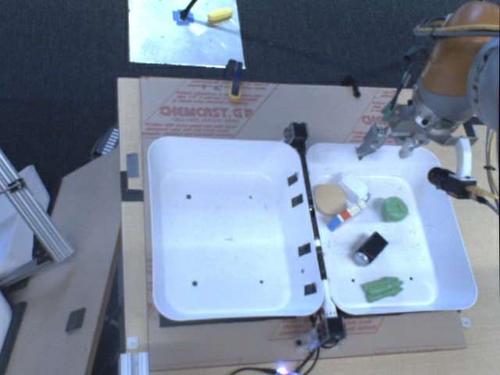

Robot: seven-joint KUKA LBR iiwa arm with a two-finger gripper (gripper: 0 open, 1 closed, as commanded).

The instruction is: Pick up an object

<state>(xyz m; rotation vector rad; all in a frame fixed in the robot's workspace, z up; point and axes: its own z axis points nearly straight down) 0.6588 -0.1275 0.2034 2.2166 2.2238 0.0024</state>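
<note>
My gripper (388, 143) hangs above the back rim of the right bin (449, 244), with its two fingers spread and nothing between them. Inside that bin lie a tan round object (329, 199), a white tube with a blue and red end (349, 206), a green round object (394, 208), a black cylinder with a silver end (369, 248) and a green leafy toy (381, 288). All of these sit in front of the gripper, lower in the view, and apart from it.
The left bin (226, 225) lies beside the right one, split from it by a black-clipped divider (308, 225). Both rest on a cardboard sheet (203, 108). A shiny plate (187, 22) with a yellow item lies at the back left. A metal frame (27, 217) stands at far left.
</note>
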